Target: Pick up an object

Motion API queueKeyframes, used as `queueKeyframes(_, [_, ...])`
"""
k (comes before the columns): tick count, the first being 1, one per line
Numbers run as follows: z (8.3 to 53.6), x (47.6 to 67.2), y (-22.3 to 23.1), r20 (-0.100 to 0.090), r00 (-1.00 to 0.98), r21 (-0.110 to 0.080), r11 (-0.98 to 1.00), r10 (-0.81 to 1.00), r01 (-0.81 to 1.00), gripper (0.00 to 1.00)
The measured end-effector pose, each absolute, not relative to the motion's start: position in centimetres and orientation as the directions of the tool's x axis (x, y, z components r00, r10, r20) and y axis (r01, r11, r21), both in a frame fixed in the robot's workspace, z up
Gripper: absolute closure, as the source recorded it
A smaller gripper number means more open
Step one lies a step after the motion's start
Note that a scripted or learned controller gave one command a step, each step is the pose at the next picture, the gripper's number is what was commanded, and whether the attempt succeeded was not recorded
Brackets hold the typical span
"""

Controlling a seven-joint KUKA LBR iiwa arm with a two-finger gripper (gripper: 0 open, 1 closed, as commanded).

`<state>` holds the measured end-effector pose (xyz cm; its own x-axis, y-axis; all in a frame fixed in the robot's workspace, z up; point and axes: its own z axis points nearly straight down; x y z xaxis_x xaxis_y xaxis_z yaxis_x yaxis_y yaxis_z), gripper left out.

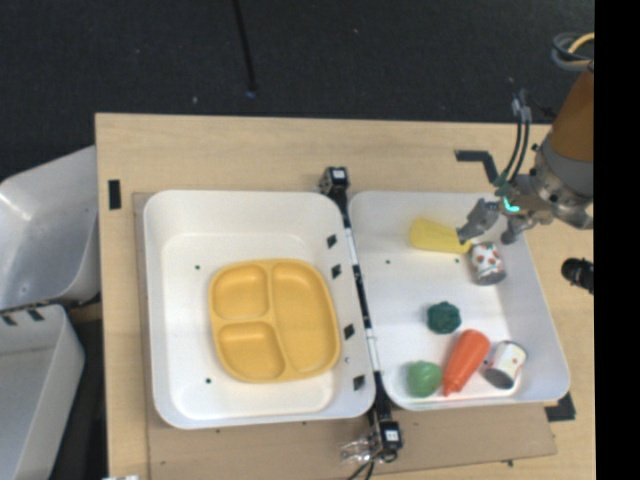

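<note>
The hand is hanging with its fingers apart, holding nothing, between a smooth yellow wedge and a small round spotted cup.

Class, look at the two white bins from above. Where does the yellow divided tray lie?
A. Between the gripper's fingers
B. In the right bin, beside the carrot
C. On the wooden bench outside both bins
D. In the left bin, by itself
D: the yellow divided tray lies flat in the left bin, while the carrot and the other small items lie in the right bin.
</note>
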<state>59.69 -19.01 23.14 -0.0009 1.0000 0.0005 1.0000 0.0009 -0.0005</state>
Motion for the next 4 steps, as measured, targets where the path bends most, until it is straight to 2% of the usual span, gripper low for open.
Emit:
queueKeyframes(1, [23.3, 59.8, -19.0, 0.0, -0.002, 0.003, 0.002, 1.0, 1.0, 0.0])
queueKeyframes(3, [14.7, 59.7, -19.8, -0.003, 0.001, 0.0, -0.001, 1.0, 1.0, 0.0])
queueKeyframes(4, [10.1, 60.0, -19.3, 0.008, -0.002, 0.002, 0.002, 1.0, 1.0, 0.0])
